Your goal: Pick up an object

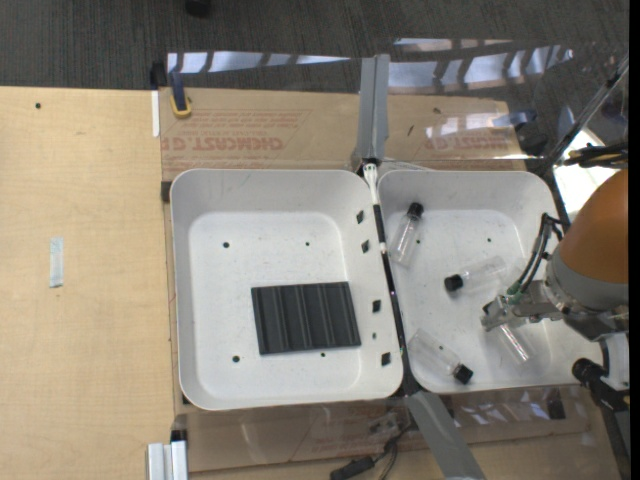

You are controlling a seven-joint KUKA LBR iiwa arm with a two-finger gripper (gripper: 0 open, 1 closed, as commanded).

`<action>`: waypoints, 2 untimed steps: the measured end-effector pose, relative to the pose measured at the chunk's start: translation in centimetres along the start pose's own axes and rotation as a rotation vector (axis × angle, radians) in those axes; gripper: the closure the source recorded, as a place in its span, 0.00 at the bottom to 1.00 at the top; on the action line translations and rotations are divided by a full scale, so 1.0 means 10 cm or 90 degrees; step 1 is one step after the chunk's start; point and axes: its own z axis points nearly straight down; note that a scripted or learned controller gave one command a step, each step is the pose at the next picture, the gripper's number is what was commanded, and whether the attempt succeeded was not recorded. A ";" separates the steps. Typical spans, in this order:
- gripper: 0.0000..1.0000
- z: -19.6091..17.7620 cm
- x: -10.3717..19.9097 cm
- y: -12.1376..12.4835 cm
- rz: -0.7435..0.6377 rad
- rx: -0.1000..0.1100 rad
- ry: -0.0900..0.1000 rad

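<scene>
Vials: four clear vials are seen in the right bin, three with black caps, all lying on their sides and well apart from one another.
Bench (80, 268): a pale wooden top is seen on the left, with brown cardboard (240, 133) laid under the far edge of both bins.
Left bin (180, 268): a shallow white bin is set touching the right bin along a shared middle edge.
Right bin (470, 176): a shallow white bin of like shape, into which the arm is reached from the right.
Arm (600, 248): the grey body and orange band are seen over the right rim of the right bin.
Ribbed panel (305, 317): a black ribbed rectangle is laid flat on the floor of the left bin, towards its near right.
Gripper (508, 318): it is lowered over the near right part of the right bin's floor; whether it is parted or closed cannot be told from this view.
Far vial (405, 238): laid by the far left wall of the right bin, cap pointing far.
Middle vial (478, 273): laid near the bin's centre, just left of the gripper, cap to the left.
Near vial (440, 353): laid at the near left corner, cap towards the near right.
Tube by gripper (514, 343): a clear tube is seen just below the gripper, possibly touching it; no grasp can be confirmed.
</scene>
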 end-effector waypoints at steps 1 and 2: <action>1.00 -0.77 0.23 0.41 0.009 -0.002 -0.002; 1.00 -0.95 0.49 0.68 0.027 -0.001 -0.002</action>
